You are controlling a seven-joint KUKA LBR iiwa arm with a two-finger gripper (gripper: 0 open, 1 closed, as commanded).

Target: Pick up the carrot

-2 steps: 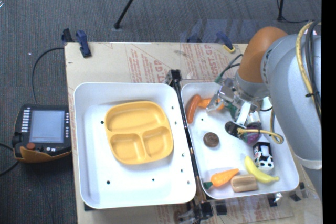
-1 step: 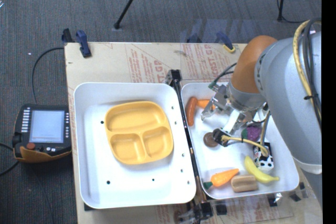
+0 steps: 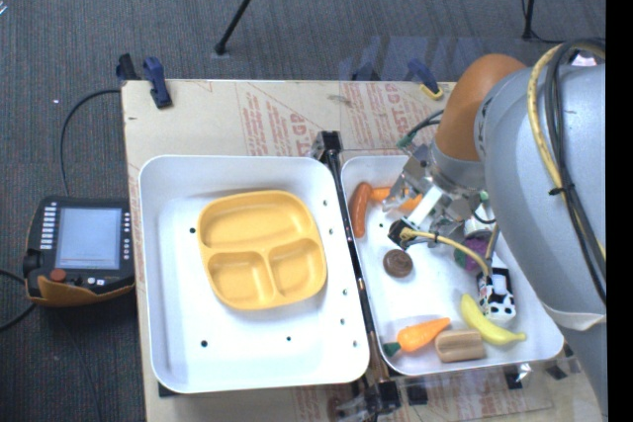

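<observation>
Camera view: orange carrot (image 3: 423,334) with green tip lies tilted; whether the hand (image 3: 407,209) is apart or together, I cannot tell.

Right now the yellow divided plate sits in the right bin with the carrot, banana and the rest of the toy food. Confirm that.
Not quite. The camera view shows the yellow divided plate in the left bin, by itself. The carrot and banana do lie in the right bin with the other toy food, near its front edge.
</observation>
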